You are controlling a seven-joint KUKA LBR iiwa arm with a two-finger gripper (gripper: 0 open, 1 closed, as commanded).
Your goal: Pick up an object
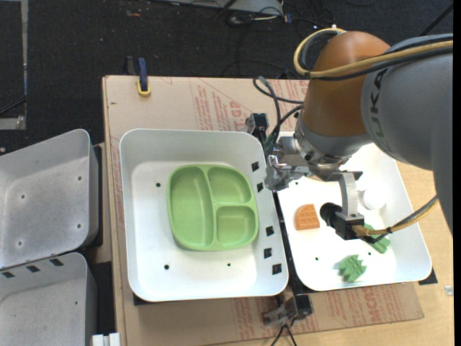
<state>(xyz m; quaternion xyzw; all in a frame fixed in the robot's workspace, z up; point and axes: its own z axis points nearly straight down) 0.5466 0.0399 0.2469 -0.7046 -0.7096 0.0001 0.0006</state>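
Right bin (405,225): we target the orange block (307,217), left side.
Handling: probably light and stiff; we'd pinch across its straight edges.
Gripper (283,171): open or closed, we can't tell.

I see a dark speckled floor (65,27) behind the brown surface (194,103), loose cables (248,14) lying on it, and a yellow clamp (143,85) at the surface's far corner.

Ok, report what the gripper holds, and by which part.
Cannot be told. The gripper hangs over the right bin; the orange block lies free beside it.
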